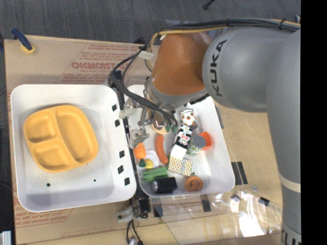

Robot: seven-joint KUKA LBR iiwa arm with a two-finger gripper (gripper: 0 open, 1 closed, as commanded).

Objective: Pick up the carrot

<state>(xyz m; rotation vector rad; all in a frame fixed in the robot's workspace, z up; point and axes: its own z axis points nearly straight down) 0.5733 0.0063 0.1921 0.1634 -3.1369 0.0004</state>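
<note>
The gripper point(144, 122) hangs over the upper left part of the right bin point(225, 162), beneath the arm's orange band point(176, 60); whether it is open or closed cannot be told from this angle, and nothing is seen held in it. The carrot point(139, 151) lies just below the gripper, against that bin's left wall; a small yellow piece point(148, 163) sits right beside it; a long orange sausage-like piece point(161, 149) lies to its right. Farther right in the same bin stand a cow-patterned carton point(183, 135) and a patterned box point(180, 165); a green piece point(154, 174), a black cylinder point(164, 185) and a brown doughnut point(193, 183) rest along the bin's lower edge. Left of the right bin, the left bin point(61, 195) holds a yellow divided plate point(60, 137).
</note>
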